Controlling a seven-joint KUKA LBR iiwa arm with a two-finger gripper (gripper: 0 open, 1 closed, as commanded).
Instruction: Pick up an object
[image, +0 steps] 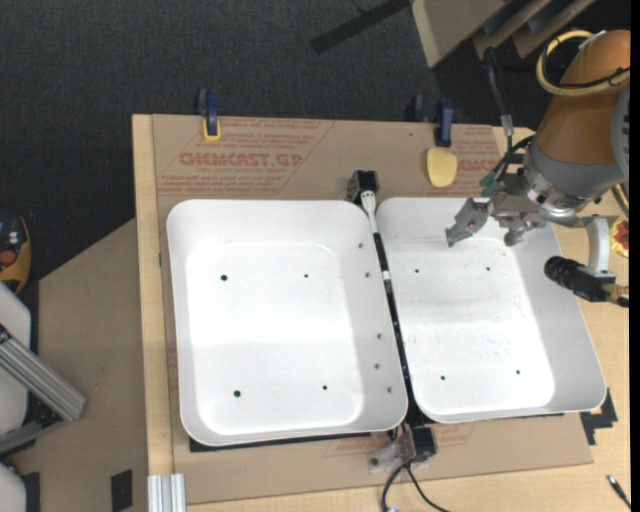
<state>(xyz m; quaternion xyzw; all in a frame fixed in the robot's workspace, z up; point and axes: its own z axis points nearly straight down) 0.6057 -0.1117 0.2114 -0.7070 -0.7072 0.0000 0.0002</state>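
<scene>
My gripper (487, 234) hangs over the far edge of the right bin (560, 390), its two grey fingers (459, 229) spread open with nothing between them. A small pale yellow object (441, 166) lies on the brown board just beyond the right bin's far left corner, up and to the left of the gripper and apart from it. The left bin (190, 330) sits beside the right one, showing bare white floor with small dark dots.
Two blue clamps (209, 103) (443, 117) pin the brown board (250, 155) at its far edge. A black strip (381, 262) runs between the bins. Cables and a bracket sit at the front edge (405, 450). Dark floor surrounds the bench.
</scene>
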